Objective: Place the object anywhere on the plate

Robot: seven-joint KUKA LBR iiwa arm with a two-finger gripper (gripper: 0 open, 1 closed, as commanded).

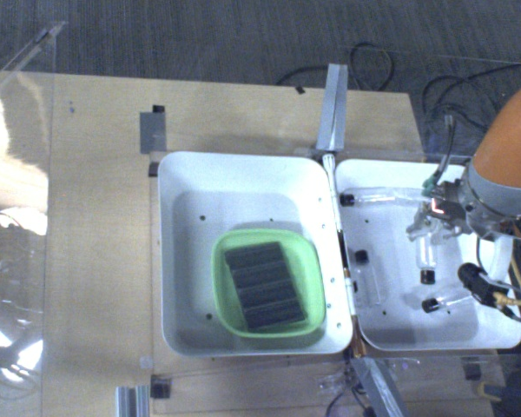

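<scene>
The green plate [267,287] sits in the left white bin [187,233], towards that bin's near right corner. On the plate lies the object [262,285], a dark grey ribbed block, rectangular and turned a little askew, its whole outline inside the plate's raised rim. It covers most of the plate's middle.

Just right of the plate's bin, sharing the centre divider, is the right white bin [382,320]. The arm [506,159], grey with its orange band, reaches over that bin's far right side, well apart from the plate. The jaws [427,254] hang above the right bin's floor; their tips are small and blurred against the white, so whether they are spread or pressed together cannot be told, and nothing can be made out between them.

Both bins rest on a pale wooden worktop [87,250], with a grey metal post [333,111] standing beyond the plate's bin at the divider.
</scene>
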